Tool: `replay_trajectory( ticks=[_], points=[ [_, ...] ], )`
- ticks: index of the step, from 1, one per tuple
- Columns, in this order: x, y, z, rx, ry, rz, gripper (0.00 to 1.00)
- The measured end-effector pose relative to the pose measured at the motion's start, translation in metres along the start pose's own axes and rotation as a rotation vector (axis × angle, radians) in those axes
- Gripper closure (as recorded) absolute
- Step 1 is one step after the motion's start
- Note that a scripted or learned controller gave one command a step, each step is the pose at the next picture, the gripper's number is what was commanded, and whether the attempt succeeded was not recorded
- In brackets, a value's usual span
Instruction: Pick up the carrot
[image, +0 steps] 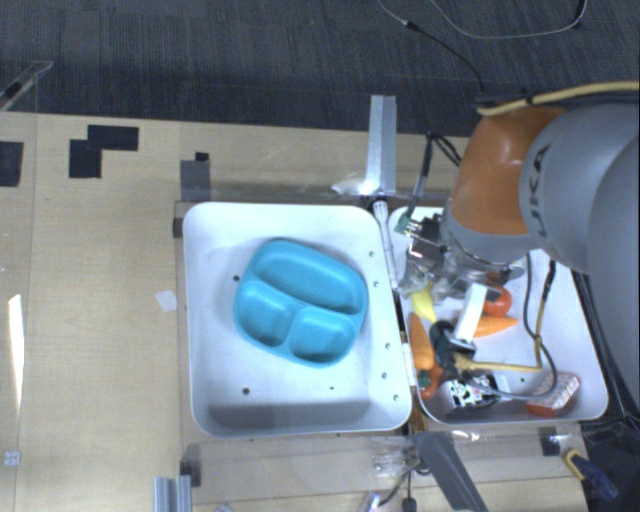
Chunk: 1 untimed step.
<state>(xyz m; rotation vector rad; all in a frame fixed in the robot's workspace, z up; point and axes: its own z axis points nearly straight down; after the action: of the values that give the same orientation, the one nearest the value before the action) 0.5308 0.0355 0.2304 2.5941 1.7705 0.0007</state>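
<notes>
With the gripper (455, 342) low in the cluttered right bin (590, 395), its opening impossible to make out, and the carrot (421, 346) apparently just left of it against the bin wall, a close may catch the wall or the similar orange piece (497, 322) just right instead.

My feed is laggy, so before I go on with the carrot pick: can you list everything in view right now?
Bins: two, white, side by side on the bench.
Divided plate: one, blue, three compartments, in the left bin.
Carrots: at least two orange pieces, right bin; one along its left wall, one beside the wrist.
Yellow item: one, right bin, partly hidden by the arm.
Small clutter: mixed colours, near end of the right bin; too small to identify.
Arm: one, grey with an orange band, over the right bin.
</notes>
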Motion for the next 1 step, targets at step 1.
replay_trajectory(
  ticks=[1],
  points=[
    [0.0, 0.0, -0.0001, 0.0, 0.0, 0.0, 0.0]
  ],
)
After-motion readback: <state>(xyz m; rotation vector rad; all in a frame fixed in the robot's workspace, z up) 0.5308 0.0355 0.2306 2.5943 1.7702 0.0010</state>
